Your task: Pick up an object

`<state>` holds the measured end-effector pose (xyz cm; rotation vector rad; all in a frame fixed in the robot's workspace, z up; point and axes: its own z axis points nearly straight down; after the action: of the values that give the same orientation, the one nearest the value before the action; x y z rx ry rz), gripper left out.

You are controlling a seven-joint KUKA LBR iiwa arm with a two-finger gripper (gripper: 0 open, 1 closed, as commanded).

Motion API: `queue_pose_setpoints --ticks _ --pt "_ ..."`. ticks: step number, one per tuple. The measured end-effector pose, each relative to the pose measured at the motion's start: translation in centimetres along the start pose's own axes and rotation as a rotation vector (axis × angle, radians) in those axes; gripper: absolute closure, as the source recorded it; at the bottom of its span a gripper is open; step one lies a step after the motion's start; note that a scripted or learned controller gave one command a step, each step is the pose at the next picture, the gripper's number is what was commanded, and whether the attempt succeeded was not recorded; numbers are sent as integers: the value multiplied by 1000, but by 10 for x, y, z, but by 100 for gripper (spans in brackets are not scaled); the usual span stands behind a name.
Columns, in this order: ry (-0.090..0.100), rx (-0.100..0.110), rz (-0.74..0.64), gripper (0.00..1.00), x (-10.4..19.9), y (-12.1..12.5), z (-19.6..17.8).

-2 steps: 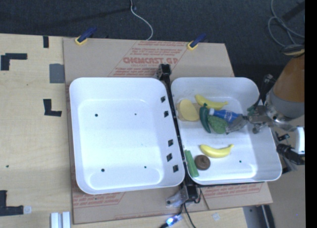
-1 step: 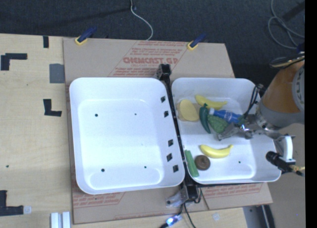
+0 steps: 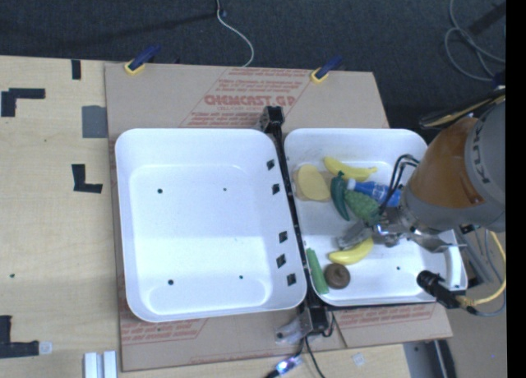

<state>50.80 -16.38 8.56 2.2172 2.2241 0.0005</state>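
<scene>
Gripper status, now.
Gripper: down in the right bin among the toys, beside a yellow banana; open or shut cannot be told from this view.

brown cardboard sheet (image 3: pixel 246 93) under both bins; two yellow-blue clamps (image 3: pixel 141 58) at its far edge

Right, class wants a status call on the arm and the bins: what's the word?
Hand low in right bin, among the toys. Yellow banana just below it, not seen held. Green toy and second banana crowd close.
</scene>
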Motion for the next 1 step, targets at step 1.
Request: queue_pose_setpoints --ticks 1 --pt "-1 -5 -3 0 21 102 0"
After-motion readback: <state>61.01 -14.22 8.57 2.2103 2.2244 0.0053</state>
